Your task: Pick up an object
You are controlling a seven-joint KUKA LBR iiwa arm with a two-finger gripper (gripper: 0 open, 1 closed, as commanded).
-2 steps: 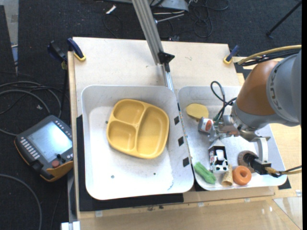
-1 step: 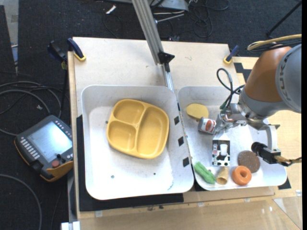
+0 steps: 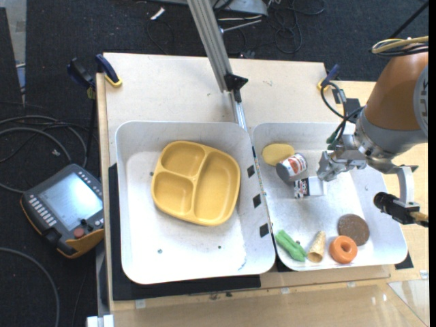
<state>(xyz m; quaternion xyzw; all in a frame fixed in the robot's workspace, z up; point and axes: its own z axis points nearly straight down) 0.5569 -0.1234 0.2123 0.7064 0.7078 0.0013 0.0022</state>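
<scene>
Camera view: arm enters from the right, pincer (image 3: 312, 185) low over the right bin (image 3: 381, 213), near its middle. Can't tell pincer state, too small and blurred. Closest object: small can (image 3: 293, 165), red-and-white label, lying tilted just beside the pincer and touching a yellow lemon-like piece (image 3: 276, 153). Near the front edge: green pod (image 3: 291, 245), tan cone (image 3: 317, 246), orange ring (image 3: 343, 249), brown disc (image 3: 353, 229). Left bin (image 3: 136, 203) has a yellow divided plate (image 3: 196, 182).
</scene>
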